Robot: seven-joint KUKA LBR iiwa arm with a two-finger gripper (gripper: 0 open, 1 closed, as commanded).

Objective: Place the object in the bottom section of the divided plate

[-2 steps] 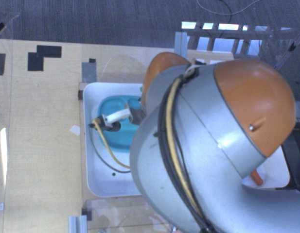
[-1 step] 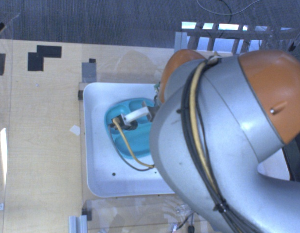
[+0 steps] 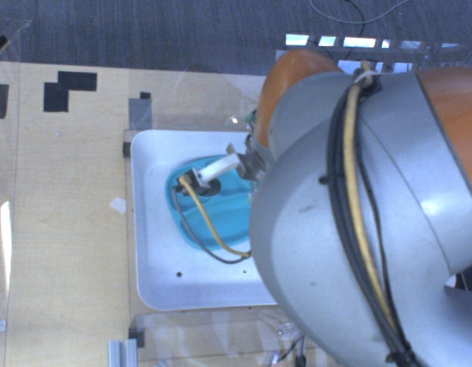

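Note:
A blue divided plate (image 3: 196, 222) lies in the left white bin (image 3: 165, 270), with raised ridges splitting it into sections. My gripper (image 3: 248, 159) hangs over the plate's upper right edge, mostly covered by my own grey arm (image 3: 350, 228). The arm also hides the right part of the plate. What shows of the plate's lower section looks bare blue.
The arm's large grey and orange body covers the right side of the bench. Pale wooden bench top (image 3: 60, 228) stretches left of the bin, with black tape marks (image 3: 69, 89) at the upper left. A small dark speck (image 3: 179, 274) sits on the bin floor.

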